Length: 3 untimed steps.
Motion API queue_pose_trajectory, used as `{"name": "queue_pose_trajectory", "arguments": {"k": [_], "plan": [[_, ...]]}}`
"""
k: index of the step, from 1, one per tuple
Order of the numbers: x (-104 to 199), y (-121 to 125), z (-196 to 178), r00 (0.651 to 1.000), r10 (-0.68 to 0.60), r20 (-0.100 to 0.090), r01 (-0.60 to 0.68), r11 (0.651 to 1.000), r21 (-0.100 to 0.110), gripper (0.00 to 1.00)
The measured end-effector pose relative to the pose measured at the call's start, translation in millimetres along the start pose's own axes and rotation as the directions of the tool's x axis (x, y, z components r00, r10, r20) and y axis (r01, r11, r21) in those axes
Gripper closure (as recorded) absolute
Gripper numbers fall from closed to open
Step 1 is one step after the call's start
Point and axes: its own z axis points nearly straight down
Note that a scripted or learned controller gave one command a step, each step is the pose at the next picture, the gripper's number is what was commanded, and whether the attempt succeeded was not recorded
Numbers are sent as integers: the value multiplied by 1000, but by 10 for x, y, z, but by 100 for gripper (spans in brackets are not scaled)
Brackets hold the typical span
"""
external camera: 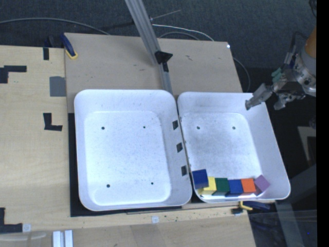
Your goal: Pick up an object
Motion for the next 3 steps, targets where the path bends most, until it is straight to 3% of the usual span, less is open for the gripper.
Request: {"name": "queue_pose_trajectory", "arguments": {"k": [1, 2, 3], "plan": [[646, 121, 13, 1000, -6, -6, 6, 1000, 9, 0], [776, -90, 544, 1000, 1, -5, -1, 1000, 16, 0], [1170, -148, -71, 1000, -5, -5, 5, 1000, 4, 0]]}}
